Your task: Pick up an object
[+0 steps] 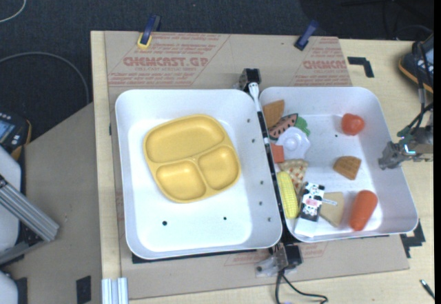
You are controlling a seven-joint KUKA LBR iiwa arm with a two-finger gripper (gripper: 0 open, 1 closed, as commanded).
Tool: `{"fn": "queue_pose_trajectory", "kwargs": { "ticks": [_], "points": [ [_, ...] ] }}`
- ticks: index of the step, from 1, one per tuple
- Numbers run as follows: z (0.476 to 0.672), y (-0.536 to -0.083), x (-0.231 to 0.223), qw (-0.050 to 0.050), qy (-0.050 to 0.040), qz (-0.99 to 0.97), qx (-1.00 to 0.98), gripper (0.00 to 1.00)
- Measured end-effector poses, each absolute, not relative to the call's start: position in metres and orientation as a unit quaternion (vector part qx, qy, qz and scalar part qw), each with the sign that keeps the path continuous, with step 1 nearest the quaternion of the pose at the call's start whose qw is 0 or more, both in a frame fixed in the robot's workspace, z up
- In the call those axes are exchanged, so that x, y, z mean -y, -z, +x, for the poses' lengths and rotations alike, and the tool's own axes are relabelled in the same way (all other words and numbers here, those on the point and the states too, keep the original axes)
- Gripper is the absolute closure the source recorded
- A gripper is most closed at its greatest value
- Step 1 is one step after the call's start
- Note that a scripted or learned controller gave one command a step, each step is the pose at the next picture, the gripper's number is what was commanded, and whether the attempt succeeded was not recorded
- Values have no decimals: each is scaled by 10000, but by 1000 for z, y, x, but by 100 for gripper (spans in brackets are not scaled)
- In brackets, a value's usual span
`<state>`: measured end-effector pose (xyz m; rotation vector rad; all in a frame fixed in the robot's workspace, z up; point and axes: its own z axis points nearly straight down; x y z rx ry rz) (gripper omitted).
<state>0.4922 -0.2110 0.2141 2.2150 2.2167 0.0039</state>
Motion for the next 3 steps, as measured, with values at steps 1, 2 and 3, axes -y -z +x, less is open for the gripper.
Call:
{"fn": "queue_pose_trajectory", "kwargs": {
  "ticks": [1,2,3],
  "points": [
    [493,-225,211,22,-5,7066,-7076,100],
    [513,-232,171,17,-8,7057,-7085,100],
    [541,-229,112,11,-15,7044,-7098,100]
  ]
}}
